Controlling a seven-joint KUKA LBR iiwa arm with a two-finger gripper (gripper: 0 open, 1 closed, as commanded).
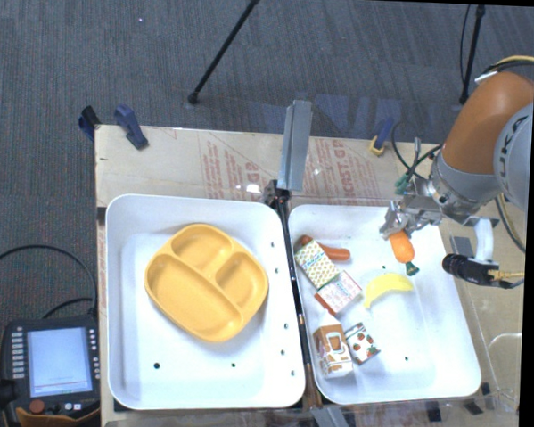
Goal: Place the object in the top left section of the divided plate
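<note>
The yellow divided plate [207, 282] lies in the left bin [127, 245], turned at an angle, with nothing in its sections. My gripper [400, 228] hovers over the far part of the right bin [456, 352]. It is shut on the top end of a small orange toy carrot [403, 248], which hangs below the fingers with its green tip pointing down and to the right. The carrot is above the bin floor, just beyond a yellow banana [386, 288].
The right bin also holds a red sausage [334, 253], a patterned box [316, 263], a red and white box [338, 293], an orange carton [331, 351] and a strawberry-print box [362, 343]. A metal divider post [294, 152] stands between the bins at the back.
</note>
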